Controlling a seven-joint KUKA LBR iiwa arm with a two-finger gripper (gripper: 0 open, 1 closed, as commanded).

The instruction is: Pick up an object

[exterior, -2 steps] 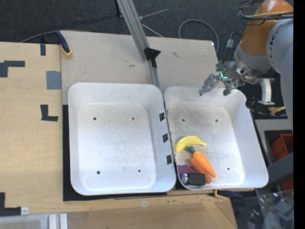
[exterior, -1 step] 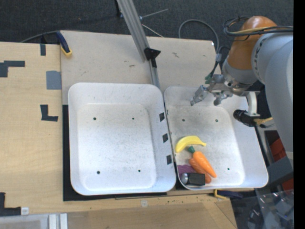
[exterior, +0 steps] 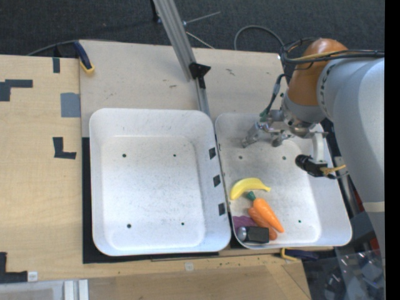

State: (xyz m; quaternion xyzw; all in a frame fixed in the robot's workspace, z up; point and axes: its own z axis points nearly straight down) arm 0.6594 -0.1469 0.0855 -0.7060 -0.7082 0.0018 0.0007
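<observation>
Item, as I read it: pincer [exterior: 261,134] at the right bin's [exterior: 325,230] upper part, fingers apart and empty; banana [exterior: 249,186] and carrot [exterior: 266,214] lie below it toward frame bottom, carrot's axis running diagonally lower right.

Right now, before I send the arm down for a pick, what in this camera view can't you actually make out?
- Gripper: small and dark against the right bin; the finger gap is too small to read.
- Purple item: mostly covered by the carrot and the black object; identity unclear.
- Black object: too small and dark to identify.
- Banana: lower end hidden behind the carrot's green top.
</observation>
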